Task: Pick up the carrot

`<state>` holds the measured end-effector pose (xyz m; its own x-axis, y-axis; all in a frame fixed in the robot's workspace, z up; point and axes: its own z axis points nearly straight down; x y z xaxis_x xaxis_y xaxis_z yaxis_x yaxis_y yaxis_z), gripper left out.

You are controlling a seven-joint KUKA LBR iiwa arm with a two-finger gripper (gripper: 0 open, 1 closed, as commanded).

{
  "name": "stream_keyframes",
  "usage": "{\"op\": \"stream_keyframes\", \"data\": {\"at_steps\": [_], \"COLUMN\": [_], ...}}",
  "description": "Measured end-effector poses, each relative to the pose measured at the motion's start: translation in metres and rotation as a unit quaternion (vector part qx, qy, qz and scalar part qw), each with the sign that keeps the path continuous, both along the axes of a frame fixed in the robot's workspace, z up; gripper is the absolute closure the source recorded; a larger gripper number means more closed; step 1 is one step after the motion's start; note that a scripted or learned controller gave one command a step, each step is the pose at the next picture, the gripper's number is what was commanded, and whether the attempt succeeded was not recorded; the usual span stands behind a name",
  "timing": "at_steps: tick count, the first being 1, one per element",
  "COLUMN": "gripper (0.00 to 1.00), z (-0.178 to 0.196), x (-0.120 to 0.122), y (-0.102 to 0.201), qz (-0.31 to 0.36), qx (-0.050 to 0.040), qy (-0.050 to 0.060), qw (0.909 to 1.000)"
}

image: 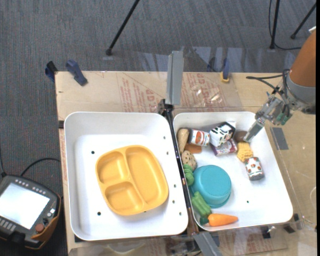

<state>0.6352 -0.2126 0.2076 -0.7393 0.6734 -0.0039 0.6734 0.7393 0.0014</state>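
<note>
The carrot (pixel 222 220), orange with a short green top at its left end, lies on its side in the right bin (pixel 272 196), against the front wall. My gripper (pixel 254 130) hangs over the far right part of that same bin, tilted down and to the left, close to a purple packet (pixel 224 148) and a yellow waffle piece (pixel 244 152). It is well away from the carrot, which lies toward the front of the bin. Nothing is seen held in it.
A blue bowl (pixel 212 184) sits just behind the carrot, with green vegetables (pixel 199 203) to its left. A small can (pixel 254 168), a red-labelled can (pixel 200 137), a black-and-white carton (pixel 222 133) and a cookie (pixel 189 159) crowd the bin's back. The left bin (pixel 80 143) holds a yellow divided plate (pixel 132 181).
</note>
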Motion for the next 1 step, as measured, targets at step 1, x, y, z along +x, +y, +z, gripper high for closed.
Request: {"op": "stream_keyframes", "data": {"at_steps": [1], "gripper": [0.00], "z": [-0.1242], "x": [-0.0373], "y": [0.0271], "qz": [-0.097], "qx": [0.0023], "qy": [0.006], "qw": [0.9953]}}
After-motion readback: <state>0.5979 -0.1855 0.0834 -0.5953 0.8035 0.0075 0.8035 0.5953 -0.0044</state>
